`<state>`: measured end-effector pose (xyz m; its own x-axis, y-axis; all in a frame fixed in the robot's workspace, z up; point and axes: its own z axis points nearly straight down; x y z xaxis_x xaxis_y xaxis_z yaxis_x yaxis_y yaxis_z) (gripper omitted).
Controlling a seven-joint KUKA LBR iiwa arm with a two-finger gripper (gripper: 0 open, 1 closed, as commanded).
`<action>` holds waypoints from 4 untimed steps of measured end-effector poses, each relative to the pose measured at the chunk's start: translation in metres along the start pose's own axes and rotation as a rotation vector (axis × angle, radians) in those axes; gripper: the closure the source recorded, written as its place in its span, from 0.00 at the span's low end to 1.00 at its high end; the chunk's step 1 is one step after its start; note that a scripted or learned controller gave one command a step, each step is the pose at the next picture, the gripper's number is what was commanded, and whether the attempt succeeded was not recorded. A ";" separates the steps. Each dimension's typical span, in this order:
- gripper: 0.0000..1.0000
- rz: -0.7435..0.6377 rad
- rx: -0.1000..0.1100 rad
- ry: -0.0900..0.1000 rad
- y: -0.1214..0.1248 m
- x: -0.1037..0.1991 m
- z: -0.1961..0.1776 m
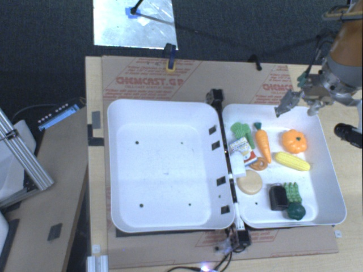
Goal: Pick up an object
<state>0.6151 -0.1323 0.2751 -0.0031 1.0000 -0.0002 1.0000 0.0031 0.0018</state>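
The right bin (332,200) holds several toy foods: an orange pumpkin (294,141), a yellow corn cob (292,162), a carrot (262,143), green broccoli (241,131), a tan round cookie (249,182), a black block (278,197) and a dark green piece (294,208). My gripper (299,106) hangs above the bin's far right corner, up and right of the pumpkin. Its two fingers are spread apart with nothing between them.
The left bin (164,163) lies beside the right one, with black clips (218,146) along the shared rim. A cardboard sheet (153,78) lies under both bins. A shiny metal plate (136,16) sits at the far back.
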 end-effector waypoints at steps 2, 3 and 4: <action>0.00 -0.003 0.000 0.000 0.051 0.010 0.191; 0.00 -0.002 0.001 -0.005 0.019 0.039 0.190; 1.00 0.000 -0.003 -0.002 0.020 0.040 0.179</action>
<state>0.6357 -0.0922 0.0964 -0.0027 1.0000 -0.0018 1.0000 0.0027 0.0049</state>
